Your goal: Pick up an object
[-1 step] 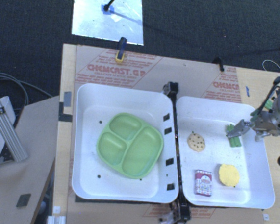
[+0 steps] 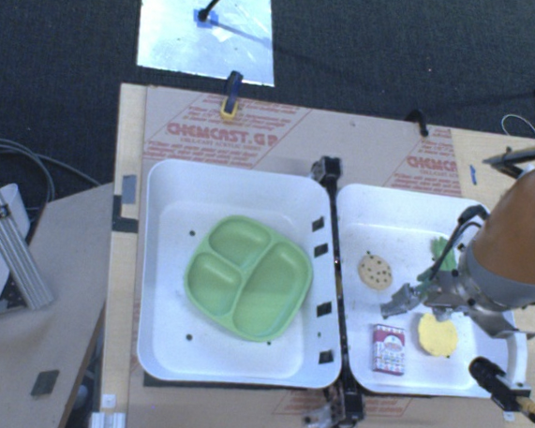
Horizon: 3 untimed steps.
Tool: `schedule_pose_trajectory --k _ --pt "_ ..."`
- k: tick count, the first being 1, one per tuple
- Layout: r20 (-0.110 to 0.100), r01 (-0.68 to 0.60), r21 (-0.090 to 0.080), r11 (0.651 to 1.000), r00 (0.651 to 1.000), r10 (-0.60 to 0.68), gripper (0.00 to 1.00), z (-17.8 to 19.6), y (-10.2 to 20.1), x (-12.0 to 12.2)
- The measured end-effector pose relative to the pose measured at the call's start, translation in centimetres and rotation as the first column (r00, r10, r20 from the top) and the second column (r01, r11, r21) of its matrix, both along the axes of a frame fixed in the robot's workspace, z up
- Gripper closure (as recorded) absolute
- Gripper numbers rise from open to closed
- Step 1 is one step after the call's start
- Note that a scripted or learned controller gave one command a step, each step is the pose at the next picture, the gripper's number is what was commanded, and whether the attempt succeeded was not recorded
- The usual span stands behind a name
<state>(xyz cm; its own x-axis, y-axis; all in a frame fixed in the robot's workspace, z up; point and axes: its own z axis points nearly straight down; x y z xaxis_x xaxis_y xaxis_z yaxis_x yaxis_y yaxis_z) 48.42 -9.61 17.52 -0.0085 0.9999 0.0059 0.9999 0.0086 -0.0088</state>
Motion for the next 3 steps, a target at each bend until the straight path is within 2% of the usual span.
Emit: schedule_pose_trajectory --k 1,2,3 --pt "0.009 0.007 -0.006 1.000 1.000 -0.007 0.00 -9.5 -0.2 0.2" --pt "0.013 0.008 -0.007 1.000 1.000 -0.008 1.00 -8.0 -0.3 0.4" --pt "0.030 -0.004 -0.007 1.000 1.000 0.004 1.00 1.6 3.5 12.6"
